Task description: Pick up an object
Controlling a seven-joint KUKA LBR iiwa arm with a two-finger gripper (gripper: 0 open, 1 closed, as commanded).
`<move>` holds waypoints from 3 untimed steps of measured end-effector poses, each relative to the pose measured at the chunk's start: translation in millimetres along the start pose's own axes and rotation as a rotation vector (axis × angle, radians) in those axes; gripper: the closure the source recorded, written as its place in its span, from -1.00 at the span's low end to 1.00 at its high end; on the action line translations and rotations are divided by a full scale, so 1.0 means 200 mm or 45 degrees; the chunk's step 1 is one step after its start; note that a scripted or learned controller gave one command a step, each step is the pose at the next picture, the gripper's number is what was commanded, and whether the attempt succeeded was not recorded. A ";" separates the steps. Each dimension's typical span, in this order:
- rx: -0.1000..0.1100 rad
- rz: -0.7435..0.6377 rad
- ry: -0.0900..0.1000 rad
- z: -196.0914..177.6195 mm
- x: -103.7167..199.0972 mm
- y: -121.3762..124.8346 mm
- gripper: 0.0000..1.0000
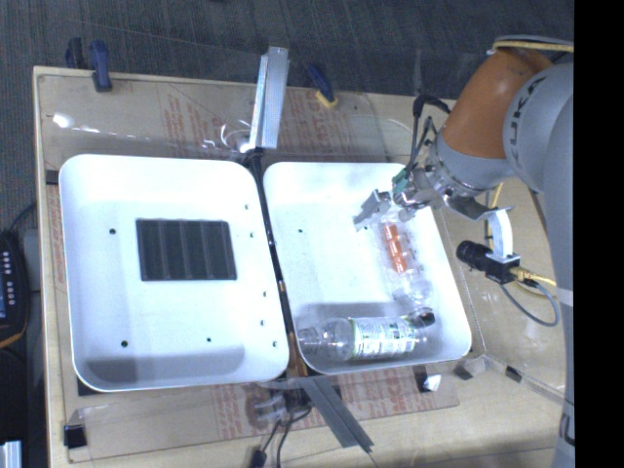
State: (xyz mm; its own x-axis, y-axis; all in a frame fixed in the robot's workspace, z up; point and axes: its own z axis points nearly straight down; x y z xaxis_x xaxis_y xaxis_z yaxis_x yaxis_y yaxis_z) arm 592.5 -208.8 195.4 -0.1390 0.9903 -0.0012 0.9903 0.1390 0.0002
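Dark carpet surrounds a pale bench (156, 105) that bears two shallow white bins, and the metal bar (270, 100) standing at their shared rear corner serves as the landmark. Left of that bar, the left bin (88, 193) carries a dark ribbed rectangle (185, 250) on its floor. Right of the bar lies the right bin (312, 203). Well forward of the bar, along this bin's near wall, rests a clear plastic bottle (366, 337) with a green label. Farther right of the bar, a second clear bottle (402, 256) with an orange label lies lengthwise toward the bin's right wall. The gripper (390, 201) sits just at this orange-labelled bottle's far end, low over the bin.

The step in hand looks like the reach and descent onto that bottle; nothing is seen clamped between the fingers. The next move likely calls for centring over the bottle's body before closing, since a smooth round bottle may roll away.

Whether the fingers are apart or together cannot be told, as they blur into the wrist hardware and cables. The arm (507, 105) is cut off at the right.
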 end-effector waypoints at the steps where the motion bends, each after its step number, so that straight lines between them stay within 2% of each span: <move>1: -0.003 -0.074 -0.001 -0.01 -0.01 0.08 -1.00; 2: -0.001 -0.161 -0.001 -0.04 -0.01 0.10 -1.00; 3: 0.003 -0.322 0.003 0.05 -0.01 0.12 -1.00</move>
State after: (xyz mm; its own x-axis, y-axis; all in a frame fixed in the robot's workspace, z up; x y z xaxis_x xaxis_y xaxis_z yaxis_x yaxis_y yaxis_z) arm 616.8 -208.0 186.3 -0.3825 0.9240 0.0015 0.9240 0.3825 -0.0022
